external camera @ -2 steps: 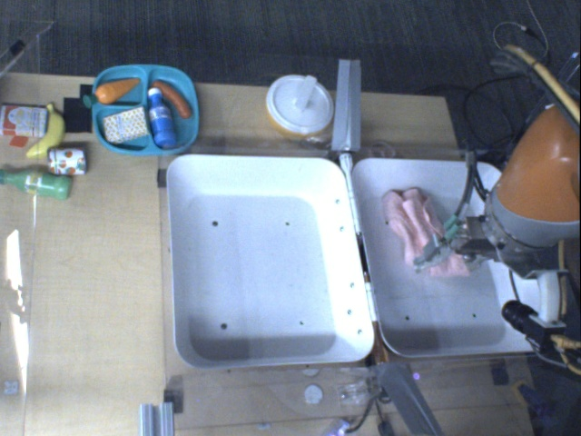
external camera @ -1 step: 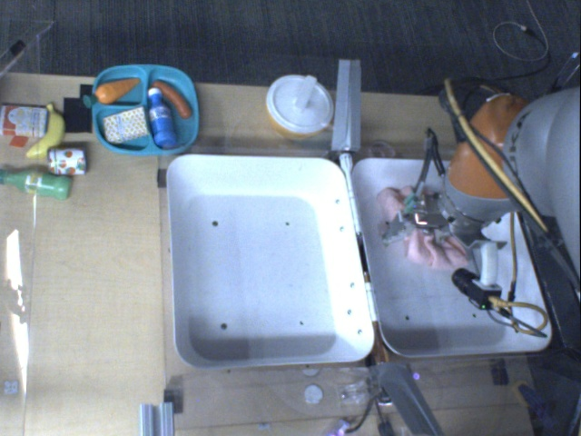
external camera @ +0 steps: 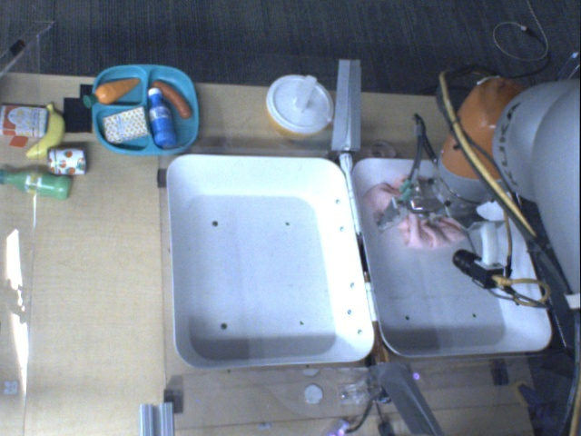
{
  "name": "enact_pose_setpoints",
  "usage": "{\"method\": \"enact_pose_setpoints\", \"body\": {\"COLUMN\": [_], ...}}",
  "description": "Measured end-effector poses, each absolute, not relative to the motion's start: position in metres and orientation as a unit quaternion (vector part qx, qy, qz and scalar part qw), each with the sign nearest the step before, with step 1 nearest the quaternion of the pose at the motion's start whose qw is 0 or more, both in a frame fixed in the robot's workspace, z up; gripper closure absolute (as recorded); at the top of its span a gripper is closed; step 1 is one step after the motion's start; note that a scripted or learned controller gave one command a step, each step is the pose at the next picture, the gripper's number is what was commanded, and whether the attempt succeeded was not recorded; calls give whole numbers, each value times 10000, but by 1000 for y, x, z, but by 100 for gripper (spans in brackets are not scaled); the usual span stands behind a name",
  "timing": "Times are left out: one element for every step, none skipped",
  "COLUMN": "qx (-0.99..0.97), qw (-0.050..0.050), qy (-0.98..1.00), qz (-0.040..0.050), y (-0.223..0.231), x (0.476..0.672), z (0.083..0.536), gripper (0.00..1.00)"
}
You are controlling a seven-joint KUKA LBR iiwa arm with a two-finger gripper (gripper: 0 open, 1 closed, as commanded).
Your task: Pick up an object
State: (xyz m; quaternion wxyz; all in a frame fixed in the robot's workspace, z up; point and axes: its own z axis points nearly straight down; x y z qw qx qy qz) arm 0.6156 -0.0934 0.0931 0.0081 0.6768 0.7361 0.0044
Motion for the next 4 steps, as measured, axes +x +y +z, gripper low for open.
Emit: {"method": "enact_pose_setpoints", "body": {"qx": [6291,6192,6052,5650], "qw": [77,75,79,78], "qy": [7772,7852,7960,8251], "qz": [40,41,19,39], "y": [-135,-151,-149,-159], "x": [633,636,637,634], "z": [93,92,92,92], "gripper": [0,0,0,0]}}
